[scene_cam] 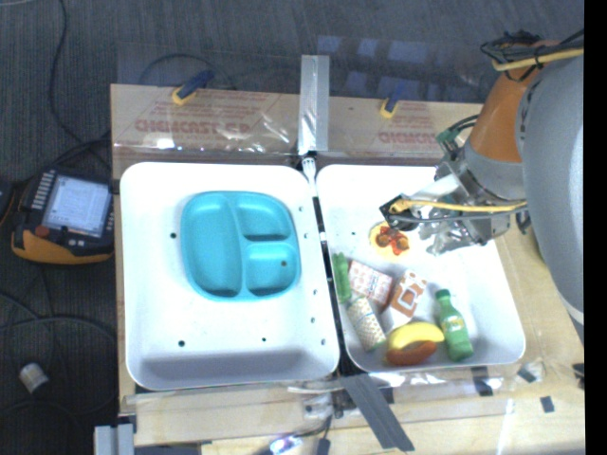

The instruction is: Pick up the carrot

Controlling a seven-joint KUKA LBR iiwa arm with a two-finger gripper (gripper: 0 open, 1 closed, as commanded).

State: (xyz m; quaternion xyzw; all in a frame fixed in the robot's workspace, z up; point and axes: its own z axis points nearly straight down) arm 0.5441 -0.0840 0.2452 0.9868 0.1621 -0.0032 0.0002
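Observation:
A small orange-red thing [391, 241], which may be the carrot, lies in the upper middle of the right bin [493, 282]. It is partly covered by the robot's wrist parts, so its shape is unclear. My gripper [448, 237] hangs low over the right bin, just to the right of that orange thing. Nothing shows as held in it.
The front of the right bin holds a green bottle [455, 325], a yellow and red fruit [414, 342], two small cartons [370, 282] [408, 295], a can [368, 323] and a green item [341, 278]. A blue divided plate [242, 245] sits in the left bin [171, 339].

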